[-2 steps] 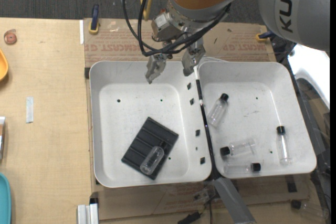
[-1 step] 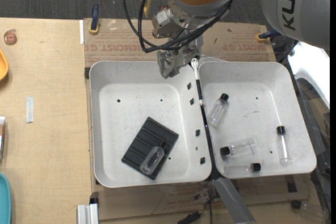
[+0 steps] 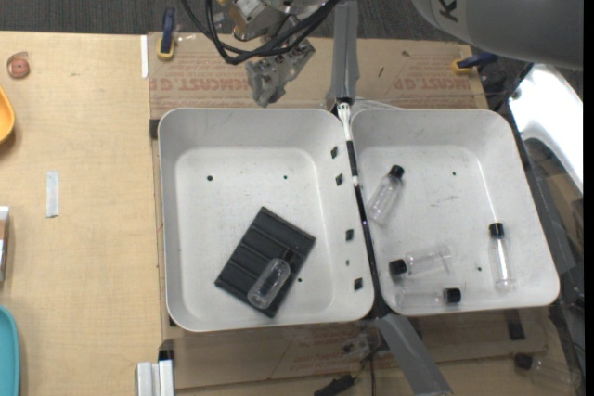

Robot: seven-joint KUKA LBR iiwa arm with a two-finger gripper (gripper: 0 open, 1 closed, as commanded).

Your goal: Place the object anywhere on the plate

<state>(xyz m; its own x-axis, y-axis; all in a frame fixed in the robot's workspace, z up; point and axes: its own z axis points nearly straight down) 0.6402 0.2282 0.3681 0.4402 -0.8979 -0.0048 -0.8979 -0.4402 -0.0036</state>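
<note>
The gripper (image 3: 270,81) hangs above the left bin's (image 3: 186,199) far rim, carrying nothing I can see, while a clear vial (image 3: 268,282) already lies on the dark plate (image 3: 255,257) below, so the placing looks done to me.

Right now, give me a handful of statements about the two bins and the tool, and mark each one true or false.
1. A clear vial lies on the black plate in the left bin. True.
2. The right bin holds several black-capped clear vials. True; one lies near its left wall.
3. The tool is down inside the right bin. False: it hangs above the cardboard behind the left bin.
4. The black plate sits in the right bin. False: it is in the left bin.
5. The two bins sit side by side. True.
</note>
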